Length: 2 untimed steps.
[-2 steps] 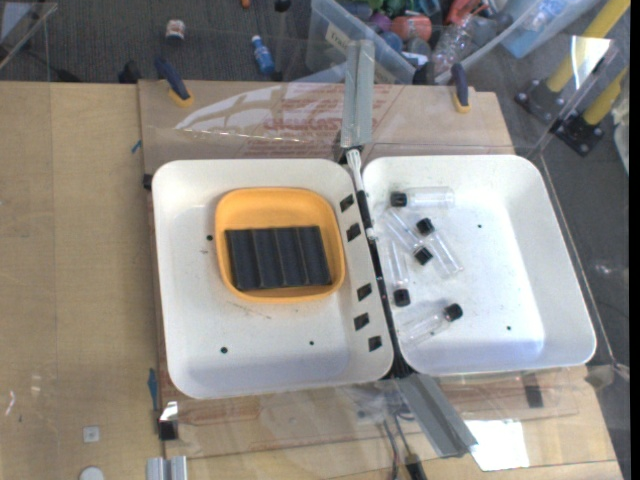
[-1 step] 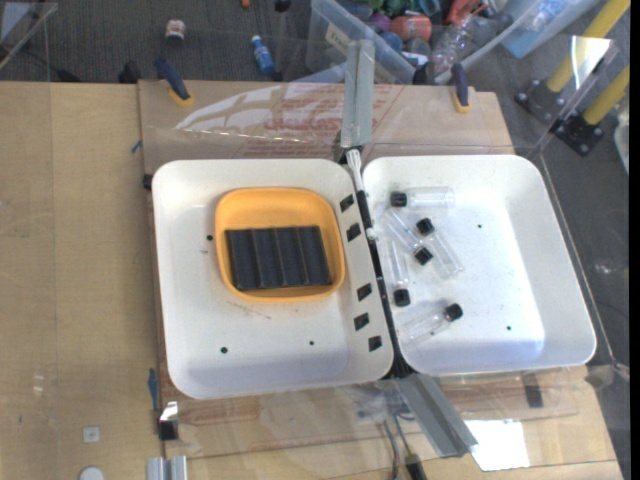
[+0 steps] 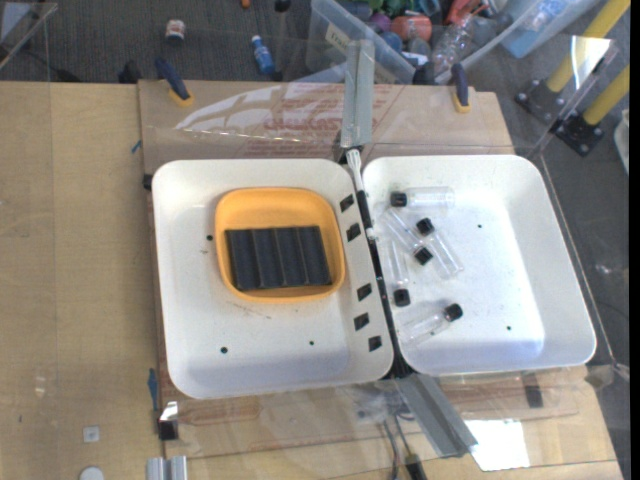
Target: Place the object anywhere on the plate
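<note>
- Since the clear vials point(image 3: 425, 199) with black caps all lie in the right bin point(image 3: 510, 258), well apart from the orange plate point(image 3: 232, 218) in the left bin point(image 3: 190, 308), the task's thing is not yet placed and the whole carry is still to do.
- Because the vials are see-through and lie close together, some touching or crossing near the bin's left side, a grasp could close on two at once, or slip off a round, smooth body.
- The lowest vial point(image 3: 436, 317) lies a little apart from the rest, so it looks like the safer pick; the ones just beside the raised ridge point(image 3: 372, 268) between the bins leave little room on that side.
- A carried vial must clear that ridge and its row of black tabs point(image 3: 361, 292); a low pass could knock it loose.
- A dark ribbed block point(image 3: 278, 257) covers most of the plate's floor, so a vial let go there may roll along a groove, or off the rim into the left bin.
- By the rig, any reach comes in from the right, across the right bin first; the pose itself I cannot judge here.
- The desk point(image 3: 70, 268) around the bins bears nothing that bears on the task.
</note>
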Available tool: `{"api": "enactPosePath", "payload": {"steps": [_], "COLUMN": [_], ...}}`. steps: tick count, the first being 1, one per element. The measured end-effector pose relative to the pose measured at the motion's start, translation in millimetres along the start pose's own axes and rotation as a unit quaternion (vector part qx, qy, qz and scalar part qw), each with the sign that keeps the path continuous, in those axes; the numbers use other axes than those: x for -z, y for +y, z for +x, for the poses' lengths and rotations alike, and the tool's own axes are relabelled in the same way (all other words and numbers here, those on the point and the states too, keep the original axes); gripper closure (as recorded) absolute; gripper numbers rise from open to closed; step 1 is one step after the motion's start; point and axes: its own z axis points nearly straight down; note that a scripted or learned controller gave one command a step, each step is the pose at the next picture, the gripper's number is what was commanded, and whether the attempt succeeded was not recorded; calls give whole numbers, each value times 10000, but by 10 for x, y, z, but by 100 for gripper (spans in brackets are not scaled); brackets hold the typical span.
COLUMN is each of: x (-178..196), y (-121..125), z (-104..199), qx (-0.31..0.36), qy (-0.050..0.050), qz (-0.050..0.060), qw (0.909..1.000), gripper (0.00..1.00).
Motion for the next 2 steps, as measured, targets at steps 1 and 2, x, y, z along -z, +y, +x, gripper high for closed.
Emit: {"api": "enactPosePath", "payload": {"steps": [1,2], "x": [-6,-6], "y": [-45,-52], "z": [-120,-135], "qx": [1374,1658], "qy": [-15,-11], "qz": [-19,-22], "qw": [9905,9862], "gripper": [100,100]}}
